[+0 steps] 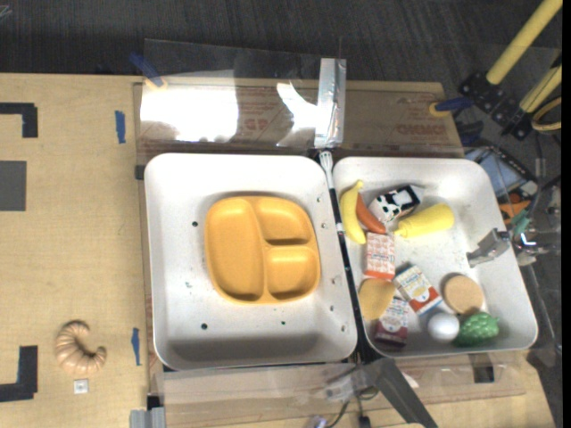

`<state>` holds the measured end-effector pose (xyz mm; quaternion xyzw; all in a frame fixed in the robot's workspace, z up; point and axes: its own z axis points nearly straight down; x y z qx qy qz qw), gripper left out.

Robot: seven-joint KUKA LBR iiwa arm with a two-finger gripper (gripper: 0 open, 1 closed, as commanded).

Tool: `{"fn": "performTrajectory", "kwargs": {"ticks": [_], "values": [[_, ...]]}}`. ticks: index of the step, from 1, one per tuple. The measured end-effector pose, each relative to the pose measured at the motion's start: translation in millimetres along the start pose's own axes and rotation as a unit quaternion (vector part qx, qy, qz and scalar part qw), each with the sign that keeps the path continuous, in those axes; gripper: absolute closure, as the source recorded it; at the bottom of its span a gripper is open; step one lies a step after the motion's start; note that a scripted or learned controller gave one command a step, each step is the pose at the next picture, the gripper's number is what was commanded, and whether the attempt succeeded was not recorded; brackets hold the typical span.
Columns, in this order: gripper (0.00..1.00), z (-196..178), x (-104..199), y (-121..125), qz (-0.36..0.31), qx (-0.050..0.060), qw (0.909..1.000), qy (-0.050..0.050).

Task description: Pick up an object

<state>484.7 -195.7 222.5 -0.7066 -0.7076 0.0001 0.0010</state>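
On tan bench: croissant, possibly toy.

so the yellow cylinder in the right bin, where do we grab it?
Probably mid-length on the yellow cylinder, coming straight down with the jaws across its narrow width. It lies flat, long axis roughly left-right, open bin floor on its right; the black-and-white toy crowds its left end, so stay off that end.
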Motion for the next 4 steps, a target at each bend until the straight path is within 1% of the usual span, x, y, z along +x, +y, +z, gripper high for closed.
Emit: {"fn": "performTrajectory", "kwargs": {"ticks": [1,2,3,4], "values": [[0.00,136,19,57,0.157,-0.002,0.9875,0.000],[0.00,135,14,48,-0.256,-0.003,0.9667,-0.002],[0.00,135,46,103,-0.144,-0.004,0.9896,-0.001],[0.00,137,47,154,-0.055,0.020,0.9983,0.003]]}}
